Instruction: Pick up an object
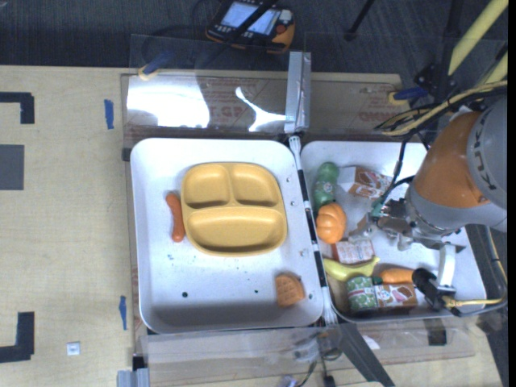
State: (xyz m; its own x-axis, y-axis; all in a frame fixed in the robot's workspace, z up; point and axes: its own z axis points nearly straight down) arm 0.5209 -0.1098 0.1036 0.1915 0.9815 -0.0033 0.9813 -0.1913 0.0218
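The grey arm hangs over the right bin (476,293), its gripper (385,214) low among glossy packets and a round orange fruit (330,222); whether the jaws are apart or together cannot be told, and nothing looks lifted yet. In the left bin (153,240) a smooth yellow divided tray (234,208) lies beside a carrot-like stick (176,216).

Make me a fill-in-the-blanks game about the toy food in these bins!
The yellow tray sits in the ____ bin.
The hot dog lies on the tray's ____ side.
The pumpkin is colored ____.
The bottle above the pumpkin is ____.

Missing words: left; left; orange; green
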